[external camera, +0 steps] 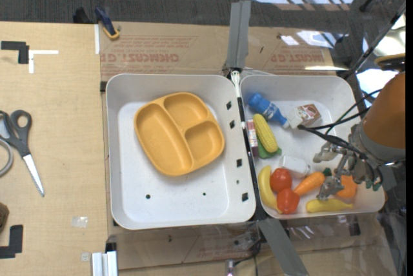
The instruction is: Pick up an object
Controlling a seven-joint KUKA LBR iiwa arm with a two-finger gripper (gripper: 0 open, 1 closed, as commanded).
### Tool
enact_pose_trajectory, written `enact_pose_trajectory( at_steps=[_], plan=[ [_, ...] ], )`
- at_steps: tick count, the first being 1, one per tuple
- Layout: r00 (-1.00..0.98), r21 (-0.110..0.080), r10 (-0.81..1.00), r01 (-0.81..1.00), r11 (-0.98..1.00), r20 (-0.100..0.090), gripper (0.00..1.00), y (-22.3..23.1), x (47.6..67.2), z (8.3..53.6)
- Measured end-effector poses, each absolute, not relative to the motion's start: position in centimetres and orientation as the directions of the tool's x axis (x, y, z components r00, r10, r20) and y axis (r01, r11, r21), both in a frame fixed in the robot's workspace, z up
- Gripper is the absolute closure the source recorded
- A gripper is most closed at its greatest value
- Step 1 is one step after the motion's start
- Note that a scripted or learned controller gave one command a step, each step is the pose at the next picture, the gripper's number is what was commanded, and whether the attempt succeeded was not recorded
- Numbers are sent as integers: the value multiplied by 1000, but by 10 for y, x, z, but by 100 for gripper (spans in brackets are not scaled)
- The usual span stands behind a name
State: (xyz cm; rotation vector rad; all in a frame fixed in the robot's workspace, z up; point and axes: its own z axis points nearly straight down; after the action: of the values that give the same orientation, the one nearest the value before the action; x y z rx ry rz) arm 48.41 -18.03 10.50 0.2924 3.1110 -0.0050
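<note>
Two white bins side by side on table (51, 139). Left bin (122, 158): one yellow three-compartment plate (179, 133), lying flat. Right bin (335, 84): one blue bottle (266, 108), one corn cob (265, 133), one small red-brown packet (306, 115), two red tomatoes (281, 179) (288, 201), one carrot (308, 182), one banana (264, 186) along near-left wall, one further yellow piece (328, 206) near front edge. Hand (335, 173) hung low over right bin's near-right corner, above carrot and yellow piece. Nothing seen between fingers; spread of fingers could not be told. One pair of scissors (24, 149) on table, well left of bins.
</note>
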Motion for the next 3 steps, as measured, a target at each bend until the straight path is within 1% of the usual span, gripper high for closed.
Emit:
enact_pose_trajectory(
  at_steps=[1, 2, 3],
  plan=[
    [-969, 0, 246, 246, 969, -21, 0, -149, 484, 96],
    [-970, 0, 243, 243, 970, -15, 100, -149, 483, 104],
    [-976, 1, 217, 217, 976, -3, 100, -77, 502, 192]
  ],
)
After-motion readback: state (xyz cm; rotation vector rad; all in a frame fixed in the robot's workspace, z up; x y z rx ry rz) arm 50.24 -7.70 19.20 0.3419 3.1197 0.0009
